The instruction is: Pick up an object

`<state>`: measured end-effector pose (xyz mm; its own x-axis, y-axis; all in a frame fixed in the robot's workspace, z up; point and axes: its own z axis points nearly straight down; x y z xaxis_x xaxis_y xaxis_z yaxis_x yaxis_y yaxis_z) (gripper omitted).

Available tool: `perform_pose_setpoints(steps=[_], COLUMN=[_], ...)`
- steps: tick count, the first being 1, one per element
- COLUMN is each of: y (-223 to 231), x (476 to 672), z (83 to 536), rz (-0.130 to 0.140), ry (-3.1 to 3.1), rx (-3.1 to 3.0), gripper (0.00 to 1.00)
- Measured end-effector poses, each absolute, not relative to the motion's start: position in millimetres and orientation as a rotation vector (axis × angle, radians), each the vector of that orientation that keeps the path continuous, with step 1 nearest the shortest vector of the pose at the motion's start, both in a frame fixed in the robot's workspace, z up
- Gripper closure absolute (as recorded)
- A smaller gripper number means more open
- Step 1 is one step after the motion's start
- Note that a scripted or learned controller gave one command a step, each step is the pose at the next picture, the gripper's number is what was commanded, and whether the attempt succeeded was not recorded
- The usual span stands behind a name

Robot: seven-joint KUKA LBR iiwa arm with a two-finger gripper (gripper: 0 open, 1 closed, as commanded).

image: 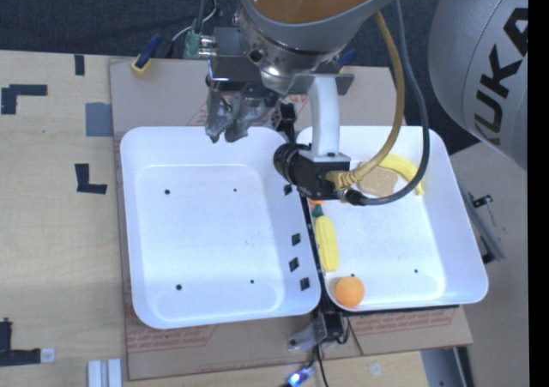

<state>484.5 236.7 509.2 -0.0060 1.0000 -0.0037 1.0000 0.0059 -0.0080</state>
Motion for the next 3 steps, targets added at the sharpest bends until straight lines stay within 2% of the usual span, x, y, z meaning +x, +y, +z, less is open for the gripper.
perform_pose_setpoints(steps=[1,2,3], y=[197,198,184], x=[554.7,534.8,483.3], z=[532,366,479], rz=[0.005,0.036,-0.007], ry=[-2.218,-2.215,-2.226], rx=[-2.226,-2.214,-2.219], gripper=[1.0,1.0,1.0])
